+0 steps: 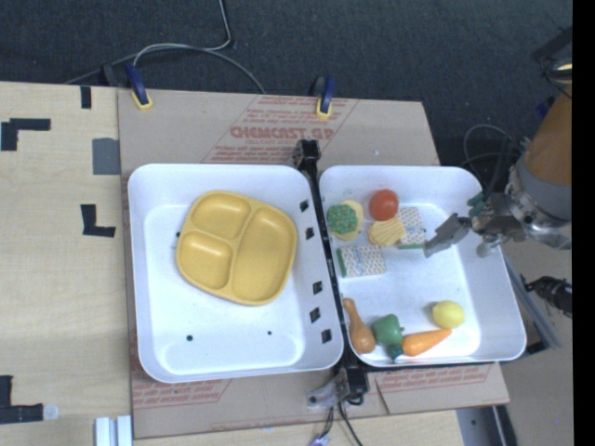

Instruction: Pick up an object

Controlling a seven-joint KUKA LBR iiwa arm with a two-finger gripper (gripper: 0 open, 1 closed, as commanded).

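The right bin (493,277) holds several toy foods. A red tomato (383,203), a green round piece (344,218) and a yellow ridged piece (386,232) lie at its far left. A speckled flat pad (363,262) lies just below them. Along the near edge are a brown drumstick shape (358,327), a green pepper (387,329), an orange carrot (429,342) and a yellow lemon (448,314). My gripper (463,240) hangs over the right side of this bin, open, with nothing between its fingers (442,235). It is to the right of the yellow ridged piece.
The left bin (153,277) holds a yellow divided plate (237,247). A black divider with clips (321,249) runs between the bins. Two clamps (323,96) hold the cardboard at the bench's far edge. The arm's orange band (556,142) rises at the right.
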